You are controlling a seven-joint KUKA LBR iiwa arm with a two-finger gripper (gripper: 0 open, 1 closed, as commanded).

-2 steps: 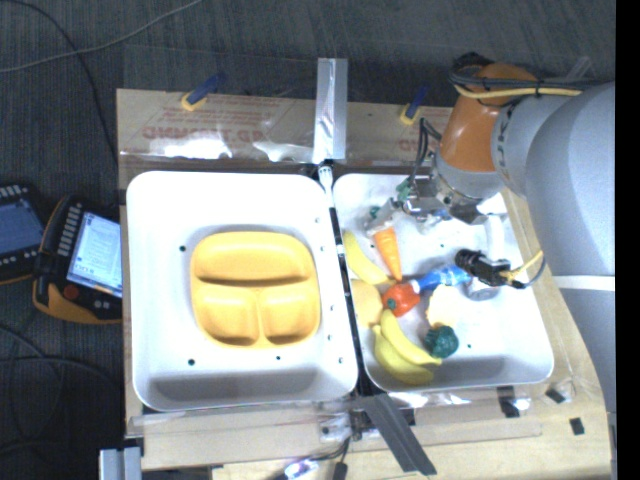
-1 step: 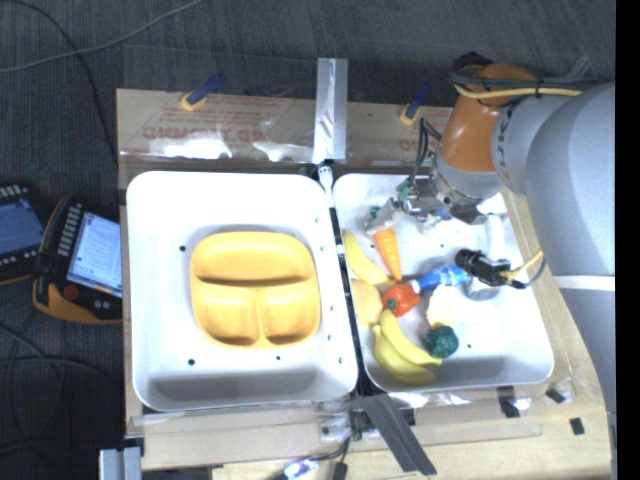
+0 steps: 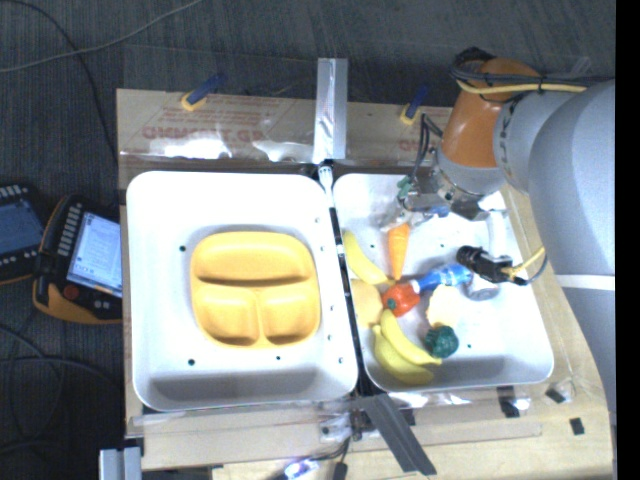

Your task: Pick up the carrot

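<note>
Bananas [image 3: 398, 346] number two, carrot [image 3: 398, 249] one, bins [image 3: 150, 298] two.

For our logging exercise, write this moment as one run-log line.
arm: over right bin | gripper: just above carrot tip | carrot: lying in bin, not gripped | yellow tray: left bin

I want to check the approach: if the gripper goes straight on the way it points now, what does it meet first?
Probably the carrot. The gripper points down and slightly left into the right bin, and the carrot's top lies just beyond it. Depth is unclear, so it may meet the bin floor first.
</note>
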